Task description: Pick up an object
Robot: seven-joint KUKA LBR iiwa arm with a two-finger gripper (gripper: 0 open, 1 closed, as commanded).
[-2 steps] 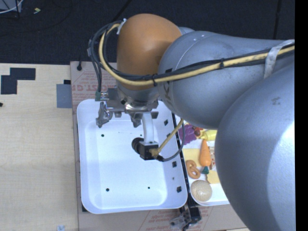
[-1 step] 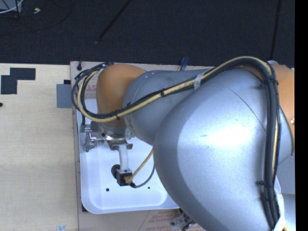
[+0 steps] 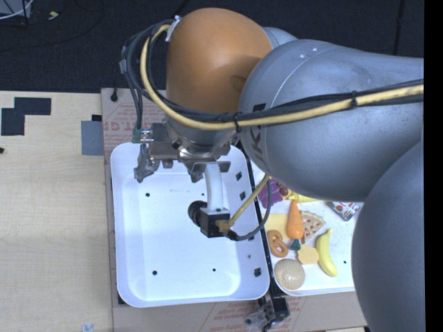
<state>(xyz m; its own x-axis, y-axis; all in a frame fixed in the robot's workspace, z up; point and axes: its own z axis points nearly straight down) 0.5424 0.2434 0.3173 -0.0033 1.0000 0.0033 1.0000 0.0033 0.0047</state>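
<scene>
I see my tool [image 3: 170, 174] above the left bin [image 3: 159, 258], its opening impossible to tell. The carrot [image 3: 295, 220] and banana [image 3: 326, 254] lie well right of the tool, in the right bin [image 3: 315, 290].

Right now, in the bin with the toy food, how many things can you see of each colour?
Yellow: 3 (banana, small block, pale piece)
Orange: 2 (carrot, pretzel)
Purple: 1 (cluster partly under the arm)
Beige: 2 (round ball, pizza slice)
Red and white: 1 (packet by the arm)
Total: 9 in sight; the arm may hide more.
</scene>
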